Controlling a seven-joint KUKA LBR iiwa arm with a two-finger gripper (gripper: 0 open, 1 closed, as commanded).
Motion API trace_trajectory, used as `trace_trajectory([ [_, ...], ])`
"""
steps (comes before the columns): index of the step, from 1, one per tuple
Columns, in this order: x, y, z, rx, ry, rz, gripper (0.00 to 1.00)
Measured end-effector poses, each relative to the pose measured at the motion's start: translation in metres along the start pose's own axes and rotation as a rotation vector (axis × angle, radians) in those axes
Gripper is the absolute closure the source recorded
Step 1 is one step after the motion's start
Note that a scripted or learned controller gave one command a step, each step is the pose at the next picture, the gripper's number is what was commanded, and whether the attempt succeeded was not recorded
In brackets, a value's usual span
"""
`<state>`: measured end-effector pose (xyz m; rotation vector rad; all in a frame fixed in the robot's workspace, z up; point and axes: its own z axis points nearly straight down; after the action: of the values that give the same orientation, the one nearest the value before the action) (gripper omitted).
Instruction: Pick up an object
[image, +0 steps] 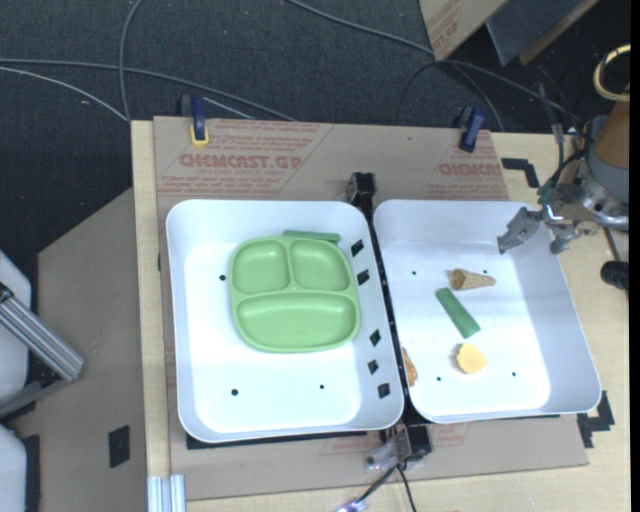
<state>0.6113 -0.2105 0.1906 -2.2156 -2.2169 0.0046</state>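
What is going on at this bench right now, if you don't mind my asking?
A robot arm reaches in from the right, its gripper poised above the far right corner of the right bin, holding nothing. That bin contains a green stick, a small cone-shaped piece and a yellow chunk. The left bin holds a green divided plate. Nothing has been picked up yet.

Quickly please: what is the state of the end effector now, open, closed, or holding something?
End effector: open, holding nothing, above the right bin's upper right corner.
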Motion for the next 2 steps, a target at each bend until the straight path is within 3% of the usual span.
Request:
trace_trajectory([
  [1, 0.009, -0.002, 0.06, 0.0, 0.0, -0.001, 0.0],
  [2, 0.01, 0.003, 0.1, -0.016, 0.001, 0.0, 0.0],
])
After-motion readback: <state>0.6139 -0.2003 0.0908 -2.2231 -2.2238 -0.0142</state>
